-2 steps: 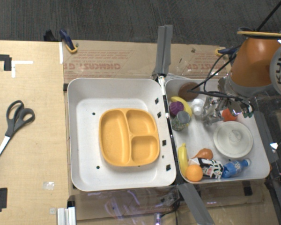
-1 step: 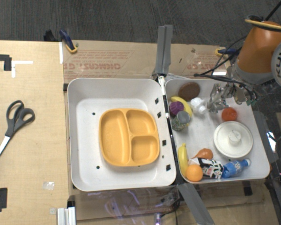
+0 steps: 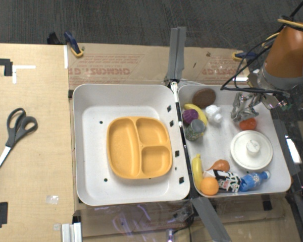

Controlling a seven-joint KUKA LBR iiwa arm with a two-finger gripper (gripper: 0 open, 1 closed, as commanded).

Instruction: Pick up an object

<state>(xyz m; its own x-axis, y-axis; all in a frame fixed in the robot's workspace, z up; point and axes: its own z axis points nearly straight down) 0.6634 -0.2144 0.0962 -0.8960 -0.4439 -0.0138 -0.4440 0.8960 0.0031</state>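
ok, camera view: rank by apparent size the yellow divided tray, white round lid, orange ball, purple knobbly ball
1. Yellow divided plastic tray
2. White round lid with knob
3. Orange ball and purple knobbly ball: look about alike, not ranking them.

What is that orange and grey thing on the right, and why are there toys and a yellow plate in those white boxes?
That orange and grey thing is a robot arm. A computer program moves it. The picture comes from a camera fixed above the bench, looking down at a slant, and the arm reaches in from the right.

At the arm's tip is its end effector, the metal part that grabs things. It hangs low in the right bin, just above a small red toy. I cannot tell whether it holds anything.

That bin also has a white round lid, a purple toy, bananas, an orange and a blue bottle. The left bin holds a yellow divided plate. Scissors lie on the bench to the left.

The robot's job is to pick one thing up.
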